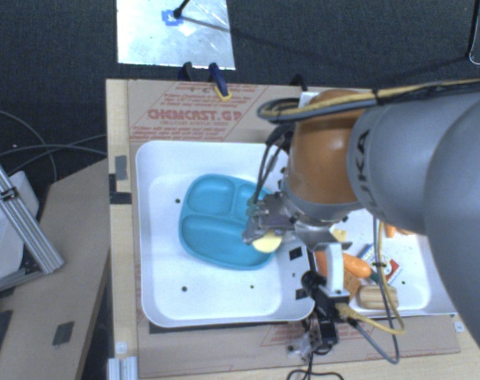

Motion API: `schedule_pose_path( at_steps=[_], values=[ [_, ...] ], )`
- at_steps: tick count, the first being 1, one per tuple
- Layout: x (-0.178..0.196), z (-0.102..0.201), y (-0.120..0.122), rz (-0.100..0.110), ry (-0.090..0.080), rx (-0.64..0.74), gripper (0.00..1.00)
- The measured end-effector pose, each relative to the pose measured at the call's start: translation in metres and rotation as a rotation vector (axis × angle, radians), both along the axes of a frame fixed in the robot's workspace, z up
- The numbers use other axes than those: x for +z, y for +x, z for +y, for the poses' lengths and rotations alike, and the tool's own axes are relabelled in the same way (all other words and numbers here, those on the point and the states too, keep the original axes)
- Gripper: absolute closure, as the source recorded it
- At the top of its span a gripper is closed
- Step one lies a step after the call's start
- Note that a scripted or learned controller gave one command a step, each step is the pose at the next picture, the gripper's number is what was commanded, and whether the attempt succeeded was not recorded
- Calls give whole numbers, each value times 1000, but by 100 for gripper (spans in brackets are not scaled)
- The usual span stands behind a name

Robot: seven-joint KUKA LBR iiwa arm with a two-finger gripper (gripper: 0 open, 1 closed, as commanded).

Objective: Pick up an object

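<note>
While the grey arm (414, 172) with its orange band reached in from the right, two shallow white bins sat side by side on the bench, and the left bin (165, 291) served as the plainest landmark. Inside that left bin lay one blue divided plate (212, 224), resting toward the bin's right half. One small pale yellow object (266, 244) sat at the plate's right edge, directly under the gripper (262, 229), which hung over that same edge of the plate; whether the gripper was clasped on the yellow piece or merely touching it could not be told, since the wrist covered its tips. Just beyond the left bin's right wall, the right bin (410, 295) was largely hidden by the arm, and what showed there was one orange carrot-like piece (347, 264), one tan object (375, 295) beside it, and a few small bits too blurred to name. Behind the left bin's far wall lay one brown cardboard sheet (200, 109) with red print, and farther back one shiny silver sheet (173, 18). Off the left bin's left side stood a metal rail frame (22, 228), cut off by the picture's edge.
</note>
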State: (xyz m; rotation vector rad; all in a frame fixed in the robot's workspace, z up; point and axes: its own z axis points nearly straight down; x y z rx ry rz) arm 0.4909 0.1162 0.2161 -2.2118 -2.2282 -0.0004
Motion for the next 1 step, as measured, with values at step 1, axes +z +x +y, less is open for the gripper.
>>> schedule_pose_path(
  at_steps=[1],
  values=[
    [19,-7,4,-4,-1,-5,100]
  ],
)
